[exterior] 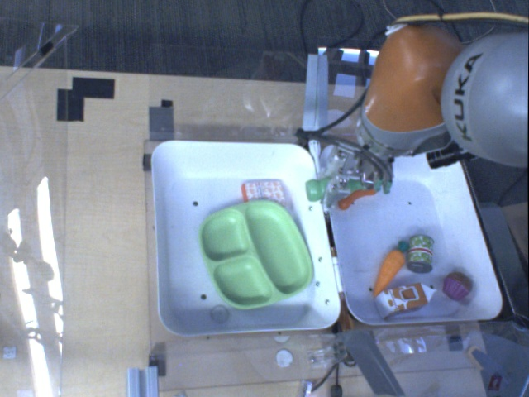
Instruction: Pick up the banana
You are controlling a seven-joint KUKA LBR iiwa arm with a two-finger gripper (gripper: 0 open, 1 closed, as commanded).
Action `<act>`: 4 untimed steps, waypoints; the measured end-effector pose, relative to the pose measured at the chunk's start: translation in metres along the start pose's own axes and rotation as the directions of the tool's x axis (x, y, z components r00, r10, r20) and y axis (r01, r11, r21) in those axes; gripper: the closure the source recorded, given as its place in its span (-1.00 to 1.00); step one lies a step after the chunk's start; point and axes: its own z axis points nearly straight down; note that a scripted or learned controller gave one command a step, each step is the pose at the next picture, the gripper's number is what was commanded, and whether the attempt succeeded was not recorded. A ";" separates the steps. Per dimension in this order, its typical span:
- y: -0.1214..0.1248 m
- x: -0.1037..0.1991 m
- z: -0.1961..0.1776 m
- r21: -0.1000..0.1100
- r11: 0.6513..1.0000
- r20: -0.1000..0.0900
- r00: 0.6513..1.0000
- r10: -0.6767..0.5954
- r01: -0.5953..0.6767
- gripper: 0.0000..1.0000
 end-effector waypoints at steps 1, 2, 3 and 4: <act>-0.075 0.069 -0.001 0.002 0.986 0.001 0.986 -0.165 0.165 1.00; -0.125 0.108 -0.024 0.004 0.910 0.003 0.910 -0.414 0.414 1.00; -0.175 0.075 -0.067 0.009 0.764 0.007 0.764 -0.645 0.645 1.00; -0.218 0.079 -0.049 0.005 0.552 0.001 0.552 -0.834 0.834 1.00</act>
